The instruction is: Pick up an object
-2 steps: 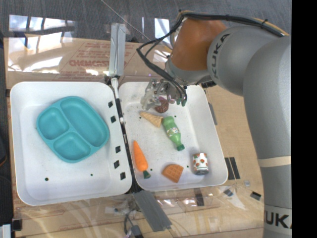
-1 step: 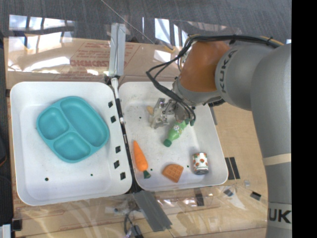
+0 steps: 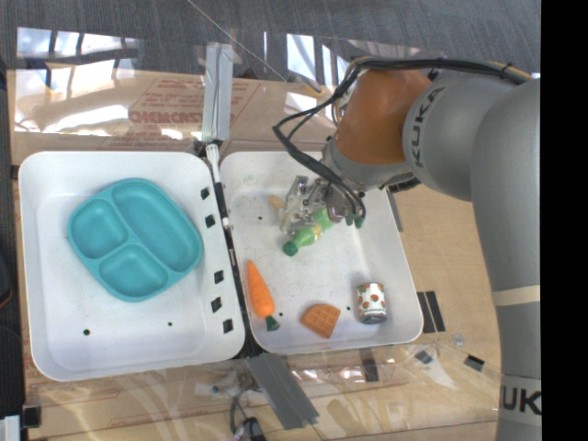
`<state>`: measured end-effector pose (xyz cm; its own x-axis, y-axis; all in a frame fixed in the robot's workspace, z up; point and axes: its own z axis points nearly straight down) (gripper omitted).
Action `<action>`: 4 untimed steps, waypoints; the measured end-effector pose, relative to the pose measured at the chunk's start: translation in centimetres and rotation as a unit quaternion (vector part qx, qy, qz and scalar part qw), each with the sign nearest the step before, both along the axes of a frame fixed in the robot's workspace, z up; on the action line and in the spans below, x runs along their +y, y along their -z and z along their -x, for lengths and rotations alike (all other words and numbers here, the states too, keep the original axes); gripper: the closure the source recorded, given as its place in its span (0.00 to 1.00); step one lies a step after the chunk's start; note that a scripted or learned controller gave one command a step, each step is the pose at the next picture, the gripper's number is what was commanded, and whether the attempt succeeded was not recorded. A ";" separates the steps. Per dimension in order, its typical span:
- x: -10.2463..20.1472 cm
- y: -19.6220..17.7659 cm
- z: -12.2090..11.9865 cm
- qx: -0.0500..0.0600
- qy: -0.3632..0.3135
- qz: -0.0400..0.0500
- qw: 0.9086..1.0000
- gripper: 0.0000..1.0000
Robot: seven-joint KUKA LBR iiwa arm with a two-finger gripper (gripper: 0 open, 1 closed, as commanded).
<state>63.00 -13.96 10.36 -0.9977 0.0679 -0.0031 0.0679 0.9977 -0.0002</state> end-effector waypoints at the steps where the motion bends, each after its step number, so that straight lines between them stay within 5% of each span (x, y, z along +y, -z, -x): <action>1: 0.0 -1.1 -0.1 -0.002 -0.001 0.000 1.000 1.00; 2: 4.5 1.1 -1.2 0.002 0.119 -0.001 0.993 1.00; 4: 4.6 -1.1 -1.5 -0.002 0.113 0.000 0.994 1.00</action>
